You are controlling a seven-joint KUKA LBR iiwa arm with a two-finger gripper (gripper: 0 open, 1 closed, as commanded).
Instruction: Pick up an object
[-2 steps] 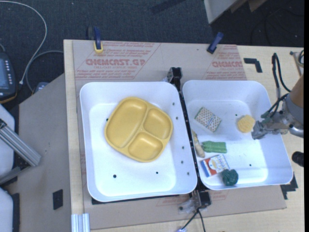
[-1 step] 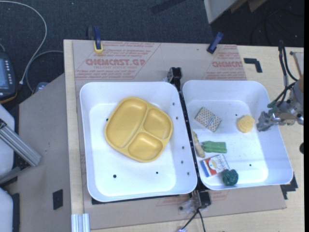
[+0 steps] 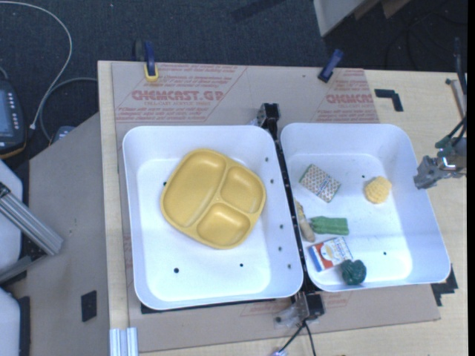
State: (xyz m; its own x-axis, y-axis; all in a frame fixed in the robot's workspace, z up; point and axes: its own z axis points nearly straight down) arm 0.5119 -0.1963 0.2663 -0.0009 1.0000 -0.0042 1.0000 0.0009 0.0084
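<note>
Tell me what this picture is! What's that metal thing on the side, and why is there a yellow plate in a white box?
It is a robot's workbench, seen by one camera looking down from above. The metal thing at the right edge is the robot's gripper, its hand for picking things up. It is beside the bins and holds nothing. Two shallow white bins sit side by side. The left bin holds a yellow plate with three sections. The right bin holds small things: a patterned block, a yellow lump, a green piece, a red and white card and a dark green lump.
</note>
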